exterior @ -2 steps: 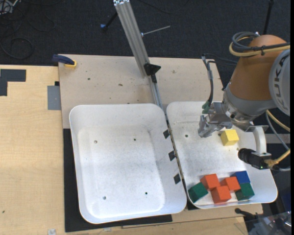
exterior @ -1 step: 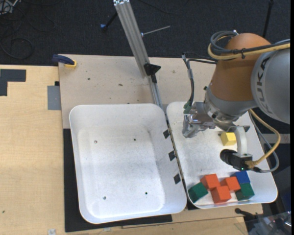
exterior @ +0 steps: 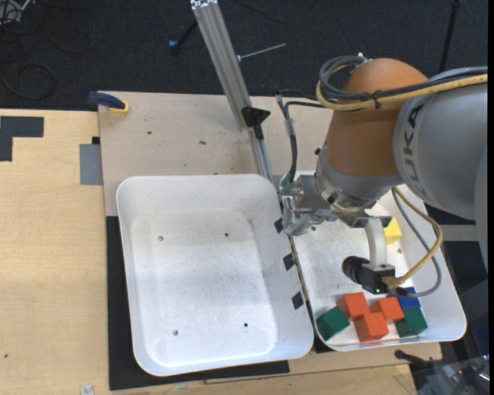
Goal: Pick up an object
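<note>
Where blocks (exterior: pixel 375 313) crowd the right bin (exterior: pixel 449 323), arm (exterior: pixel 412 138) overhead, jaws' state indiscernible.

right bin (exterior: pixel 445 327) partly behind arm (exterior: pixel 412 155)

One fixed camera looks down aslant on both bins (exterior: pixel 140 212).

Two bins sit side by side on the bench (exterior: pixel 181 138). The left bin (exterior: pixel 140 220) lies beside the right bin (exterior: pixel 453 323), their inner rims touching or nearly so. A cluster of blocks (exterior: pixel 375 315) lies in the near part of the right bin, close together. The arm (exterior: pixel 395 146) reaches in from the right above that bin's far half. A slanted rail (exterior: pixel 226 64) rises behind the bins.
</note>
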{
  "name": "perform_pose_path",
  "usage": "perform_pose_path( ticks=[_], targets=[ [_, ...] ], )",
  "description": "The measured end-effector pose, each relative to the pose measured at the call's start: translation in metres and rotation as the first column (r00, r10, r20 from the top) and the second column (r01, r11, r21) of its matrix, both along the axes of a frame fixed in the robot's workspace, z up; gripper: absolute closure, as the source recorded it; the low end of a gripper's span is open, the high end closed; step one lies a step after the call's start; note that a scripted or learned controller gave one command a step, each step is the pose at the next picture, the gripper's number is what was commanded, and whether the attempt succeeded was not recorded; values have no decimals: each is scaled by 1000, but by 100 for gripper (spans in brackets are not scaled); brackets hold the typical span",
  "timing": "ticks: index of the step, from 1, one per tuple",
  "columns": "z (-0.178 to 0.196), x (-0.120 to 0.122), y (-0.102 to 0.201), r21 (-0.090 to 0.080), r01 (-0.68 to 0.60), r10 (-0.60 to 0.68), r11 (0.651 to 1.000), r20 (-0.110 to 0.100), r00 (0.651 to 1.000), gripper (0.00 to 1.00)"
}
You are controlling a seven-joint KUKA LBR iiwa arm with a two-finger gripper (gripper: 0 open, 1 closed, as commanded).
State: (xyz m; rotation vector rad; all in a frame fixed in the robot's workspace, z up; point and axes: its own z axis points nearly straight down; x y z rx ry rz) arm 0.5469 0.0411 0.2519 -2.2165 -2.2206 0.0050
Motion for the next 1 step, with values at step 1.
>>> perform_pose_path(
  ticks=[1],
  targets=[
    [2, 1, 50, 1, -2, 2, 1000, 2, 1000, 100]
  ],
)
